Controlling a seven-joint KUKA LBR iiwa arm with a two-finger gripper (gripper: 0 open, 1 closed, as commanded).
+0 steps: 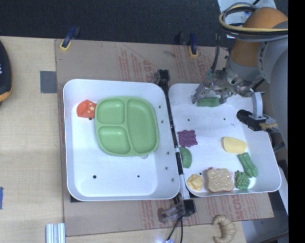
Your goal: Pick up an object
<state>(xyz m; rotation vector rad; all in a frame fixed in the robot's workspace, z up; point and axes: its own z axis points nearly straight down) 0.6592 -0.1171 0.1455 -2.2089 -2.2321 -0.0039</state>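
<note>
The grey arm with its orange band is reached in from the right, wrist bent down over the far corner of the right white bin. The gripper is lowered onto a flat green plastic piece; the finger spread cannot be told. A green 3-compartment tray lies in the left white bin.

In the right white bin we see open floor across the middle, between the purple bumpy toy and the yellow oval piece. The near edge is crowded: a toast slice, a green broccoli piece and a green pod. In the left white bin, the green divided plate fills the centre, leaving its near floor open.
</note>
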